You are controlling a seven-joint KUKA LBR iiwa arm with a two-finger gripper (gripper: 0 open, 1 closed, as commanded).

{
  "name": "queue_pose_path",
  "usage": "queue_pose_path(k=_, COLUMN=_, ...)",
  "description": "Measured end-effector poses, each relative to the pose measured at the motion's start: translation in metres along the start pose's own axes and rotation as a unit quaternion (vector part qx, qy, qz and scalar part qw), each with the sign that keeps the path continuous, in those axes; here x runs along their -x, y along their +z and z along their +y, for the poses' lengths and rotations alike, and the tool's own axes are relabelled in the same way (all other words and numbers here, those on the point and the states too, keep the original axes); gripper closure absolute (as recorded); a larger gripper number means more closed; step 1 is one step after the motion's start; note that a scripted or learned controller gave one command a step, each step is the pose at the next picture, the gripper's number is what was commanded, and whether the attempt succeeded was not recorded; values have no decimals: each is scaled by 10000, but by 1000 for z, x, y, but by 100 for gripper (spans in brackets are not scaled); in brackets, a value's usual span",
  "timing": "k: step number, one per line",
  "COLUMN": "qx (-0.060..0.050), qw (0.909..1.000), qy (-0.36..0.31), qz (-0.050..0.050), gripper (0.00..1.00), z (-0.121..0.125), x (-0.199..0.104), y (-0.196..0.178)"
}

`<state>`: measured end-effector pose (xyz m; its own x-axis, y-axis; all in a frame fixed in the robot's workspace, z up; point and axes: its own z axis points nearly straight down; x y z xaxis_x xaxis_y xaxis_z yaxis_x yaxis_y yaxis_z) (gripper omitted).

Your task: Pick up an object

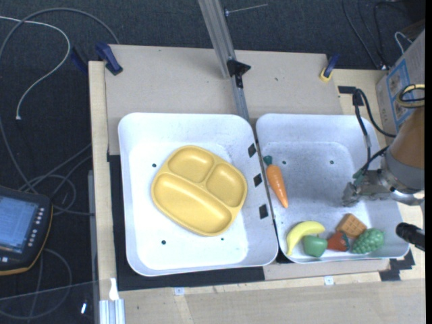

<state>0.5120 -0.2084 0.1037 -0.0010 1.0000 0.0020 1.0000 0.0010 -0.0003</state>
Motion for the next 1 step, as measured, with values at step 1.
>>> queue_pose_path(k=1, qx=43, qw=10000, qy=-5, qz=-24, gripper=100, z=7, x=-3, y=-63)
